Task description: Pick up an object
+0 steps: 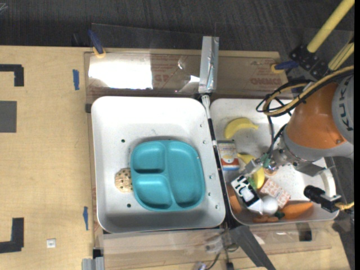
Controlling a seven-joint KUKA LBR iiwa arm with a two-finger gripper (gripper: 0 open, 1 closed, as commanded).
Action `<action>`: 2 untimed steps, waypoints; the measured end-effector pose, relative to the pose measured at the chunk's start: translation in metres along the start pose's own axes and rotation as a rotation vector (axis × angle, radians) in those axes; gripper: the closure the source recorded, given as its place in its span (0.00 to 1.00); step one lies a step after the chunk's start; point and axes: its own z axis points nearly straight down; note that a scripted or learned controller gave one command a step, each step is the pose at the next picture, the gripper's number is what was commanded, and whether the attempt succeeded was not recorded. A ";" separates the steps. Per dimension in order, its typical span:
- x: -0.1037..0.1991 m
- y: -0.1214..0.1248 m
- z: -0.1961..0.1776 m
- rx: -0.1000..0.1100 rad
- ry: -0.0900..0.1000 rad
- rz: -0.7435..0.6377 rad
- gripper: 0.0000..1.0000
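While the arm (315, 122) leans in over the right bin (315, 218), its gripper (263, 166) sits low among the clutter there, close to a small yellow piece (259, 178) and just above a black-and-white item (245, 188); whether anything is pinched I cannot tell, because the wrist and cables hide that part. Taking the right bin as the landmark, a banana (239, 126) lies toward its far side, a small red-and-white carton (228, 153) hugs its left wall, a pinkish packet (275, 190) and a white rounded thing (269, 206) lie near its front, and an orange carrot-like piece (295, 210) rests along its front rim. Left of that bin sits the left bin (107, 151), carrying a teal divided plate (167, 174) with a speckled cookie (123, 180) touching the plate's left edge. My reading is that the step in hand is the reach or the grasp itself (nothing looks lifted clear of the pile). The next move calls for a firm hold on a single item, then a straight rise, since the pieces are crowded and a neighbour could easily be dragged along or the grip could slip.
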 end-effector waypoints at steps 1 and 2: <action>-0.005 0.004 -0.017 -0.014 -0.012 0.003 1.00; -0.065 0.033 -0.081 0.024 0.009 0.267 1.00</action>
